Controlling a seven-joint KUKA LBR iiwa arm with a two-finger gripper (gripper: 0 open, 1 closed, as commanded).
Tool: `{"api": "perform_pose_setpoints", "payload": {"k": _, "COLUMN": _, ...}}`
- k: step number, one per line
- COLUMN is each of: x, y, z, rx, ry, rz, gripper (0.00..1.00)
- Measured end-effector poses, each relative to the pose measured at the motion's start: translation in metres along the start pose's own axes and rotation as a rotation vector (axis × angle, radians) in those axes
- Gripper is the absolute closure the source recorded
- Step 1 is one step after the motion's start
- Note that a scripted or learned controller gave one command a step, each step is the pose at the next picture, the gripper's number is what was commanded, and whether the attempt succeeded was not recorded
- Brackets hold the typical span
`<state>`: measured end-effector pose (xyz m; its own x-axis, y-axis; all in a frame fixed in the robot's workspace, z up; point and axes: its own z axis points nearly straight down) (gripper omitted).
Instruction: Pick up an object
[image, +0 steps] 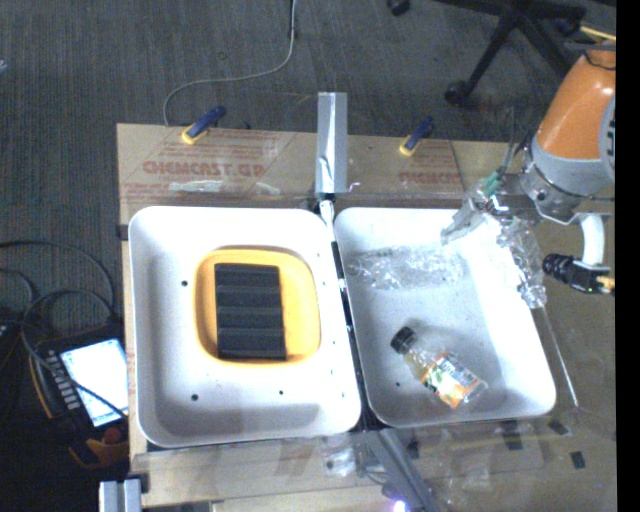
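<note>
the gripper hovers over the right bin's far edge, its claw state impossible to tell, seemingly poised to descend, while the small bottle lies on its side near the bin's near-right corner.

Lighting: even, overhead, moderately bright. Glare: my two shallow white plastic bins read near blown-out. Shadows: soft, along the bins' lower rims. Dark grey carpeted floor dim. Focus: soft overall; crinkled clear plastic wrap smeared; my orange-banded wrist slightly blurred.
</note>
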<state>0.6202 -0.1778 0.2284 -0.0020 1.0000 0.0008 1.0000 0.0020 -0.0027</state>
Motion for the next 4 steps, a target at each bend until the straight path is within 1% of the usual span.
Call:
{"api": "perform_pose_setpoints", "payload": {"k": 1, "x": 0.001, "y": 0.000, "z": -0.008, "rx": 0.001, "ry": 0.001, "rz": -0.002, "gripper": 1.00}}
{"api": "perform_pose_setpoints", "payload": {"k": 2, "x": 0.013, "y": -0.042, "z": 0.121, "rx": 0.002, "ry": -0.002, "rz": 0.234, "gripper": 1.00}}
{"api": "perform_pose_setpoints", "payload": {"k": 3, "x": 0.027, "y": 0.032, "z": 0.018, "rx": -0.001, "ry": -0.003, "rz": -0.003, "gripper": 1.00}}
{"api": "perform_pose_setpoints", "payload": {"k": 4, "x": 0.045, "y": 0.050, "z": 0.121, "rx": -0.013, "ry": -0.009, "rz": -0.007, "gripper": 1.00}}
